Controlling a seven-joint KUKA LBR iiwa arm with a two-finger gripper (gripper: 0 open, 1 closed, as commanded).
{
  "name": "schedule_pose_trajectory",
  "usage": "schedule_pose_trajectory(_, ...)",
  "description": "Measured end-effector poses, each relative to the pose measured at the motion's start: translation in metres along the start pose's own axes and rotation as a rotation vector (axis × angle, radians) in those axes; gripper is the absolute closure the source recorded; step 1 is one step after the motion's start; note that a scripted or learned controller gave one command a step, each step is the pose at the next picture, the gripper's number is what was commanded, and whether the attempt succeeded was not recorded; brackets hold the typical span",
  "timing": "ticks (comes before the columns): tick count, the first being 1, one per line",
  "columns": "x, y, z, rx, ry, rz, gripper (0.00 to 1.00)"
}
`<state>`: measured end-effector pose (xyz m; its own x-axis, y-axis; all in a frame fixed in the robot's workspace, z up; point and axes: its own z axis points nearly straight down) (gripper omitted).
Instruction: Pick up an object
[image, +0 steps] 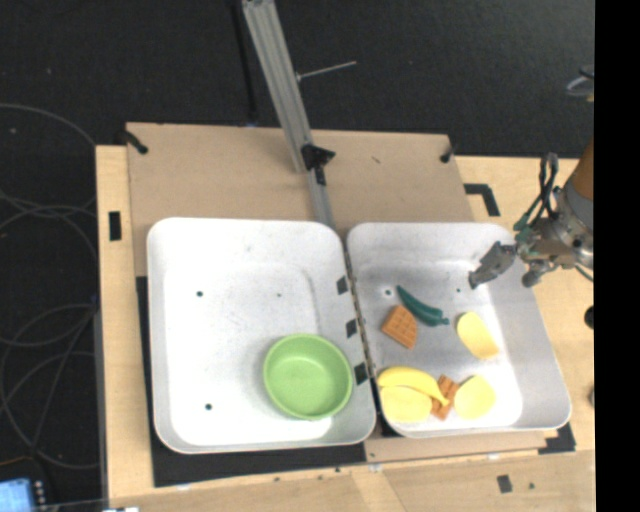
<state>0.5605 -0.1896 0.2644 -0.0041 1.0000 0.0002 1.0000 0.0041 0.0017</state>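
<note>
The right bin (440, 240) holds several small items. A dark green pod-shaped piece (422, 306) lies near its middle, with an orange waffle-like square (400, 326) just left of it. A yellow lemon-like piece (477, 335) sits to the right. At the front lie a larger yellow piece (405, 392), a small orange piece (443, 392) and another yellow piece (475, 397). My gripper (510, 268) hangs over the bin's right back part, above and behind the lemon-like piece. It is open, with nothing between its fingers.
A green bowl (308, 375) stands in the left bin (220, 270), at its front right. A grey metal pole (285, 100) slants down from the back to the seam between the bins. Brown board surrounds the bins.
</note>
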Motion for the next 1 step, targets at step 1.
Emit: schedule_pose_trajectory(1,0.0002,0.0001,0.0000,0.000,0.000,0.000,0.00)
